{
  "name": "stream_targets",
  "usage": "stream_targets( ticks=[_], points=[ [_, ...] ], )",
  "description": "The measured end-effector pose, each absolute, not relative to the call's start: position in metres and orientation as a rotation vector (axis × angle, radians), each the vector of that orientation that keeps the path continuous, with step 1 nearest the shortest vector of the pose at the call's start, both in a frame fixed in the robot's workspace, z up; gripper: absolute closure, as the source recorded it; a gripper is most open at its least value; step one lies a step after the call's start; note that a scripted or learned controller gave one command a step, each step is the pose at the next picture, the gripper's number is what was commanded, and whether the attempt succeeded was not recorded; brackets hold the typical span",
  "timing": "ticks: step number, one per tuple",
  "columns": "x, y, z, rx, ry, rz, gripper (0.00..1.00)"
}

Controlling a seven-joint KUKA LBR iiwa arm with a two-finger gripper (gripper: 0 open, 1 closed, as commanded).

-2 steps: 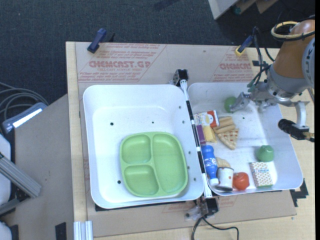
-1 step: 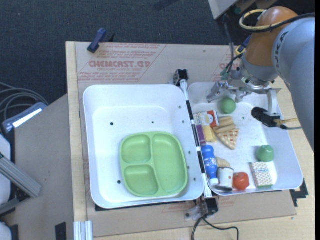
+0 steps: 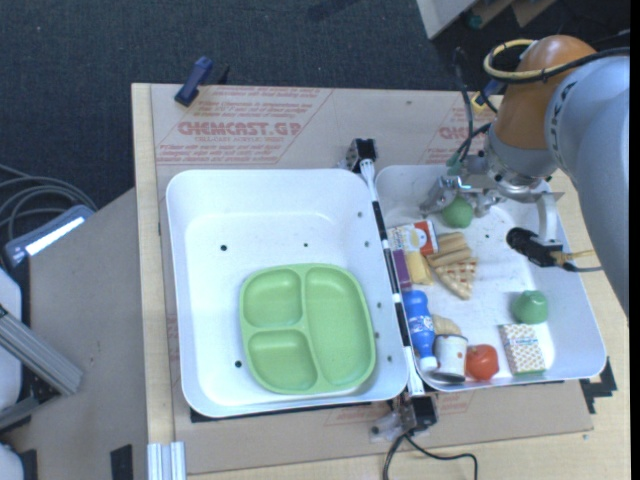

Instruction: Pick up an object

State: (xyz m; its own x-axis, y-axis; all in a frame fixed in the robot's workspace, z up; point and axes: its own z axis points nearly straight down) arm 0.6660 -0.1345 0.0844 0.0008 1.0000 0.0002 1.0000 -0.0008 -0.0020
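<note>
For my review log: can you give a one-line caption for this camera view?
Grey KUKA arm's gripper low over a small green ball in the cluttered right white bin; green three-compartment tray in the left white bin.

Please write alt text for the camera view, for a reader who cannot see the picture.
A grey robot arm with an orange band reaches from the right, its gripper low over a small green ball at the back of the right white bin, which holds assorted small items. The left white bin holds a green divided tray.
</note>
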Motion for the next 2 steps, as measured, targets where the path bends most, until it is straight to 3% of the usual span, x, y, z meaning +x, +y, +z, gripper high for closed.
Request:
stream_targets(
  ticks=[1,2],
  points=[
    [0.667,-0.134,0.096,-2.223,-2.223,-0.001,1.00],
    [0.606,-0.068,0.185,-2.219,-2.222,0.000,1.00]
  ],
)
